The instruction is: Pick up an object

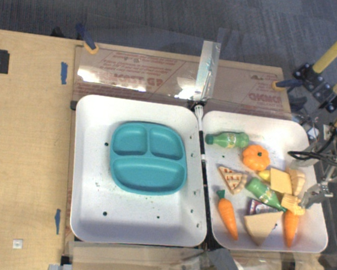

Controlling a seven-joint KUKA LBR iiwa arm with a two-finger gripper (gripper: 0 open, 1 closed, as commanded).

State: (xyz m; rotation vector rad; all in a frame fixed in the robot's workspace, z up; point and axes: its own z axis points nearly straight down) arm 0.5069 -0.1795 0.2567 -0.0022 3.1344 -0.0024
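Two carrots and a tan wedge lie at six o'clock in the right bin, below pizza, bottles and pumpkin. Left bin holds a teal plate. At three o'clock, the claw; its opening cannot be told.

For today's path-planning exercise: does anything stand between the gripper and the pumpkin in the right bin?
Yes. The gripper sits at the right bin's right edge. The pumpkin lies to the left of it in the view, and the yellow cheese block lies between them.
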